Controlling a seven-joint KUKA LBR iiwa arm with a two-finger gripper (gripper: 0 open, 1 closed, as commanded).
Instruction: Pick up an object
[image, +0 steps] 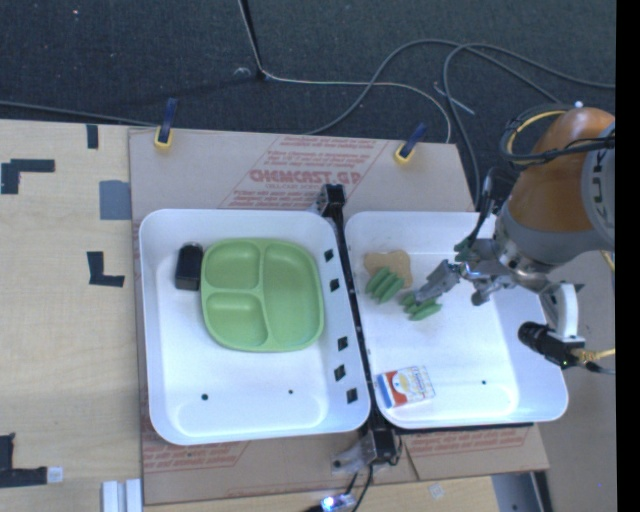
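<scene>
My hand (418, 298) hangs low in the right bin (500, 400), touching a small green piece (424, 311); whether its grip is wide or narrow I cannot tell. The piece looks light, stiff and slick, so I would pinch it across its narrow middle.

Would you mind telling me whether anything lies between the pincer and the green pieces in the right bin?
Nothing visible does. The pincer is right at the green pieces; the tan piece lies just behind them.
</scene>
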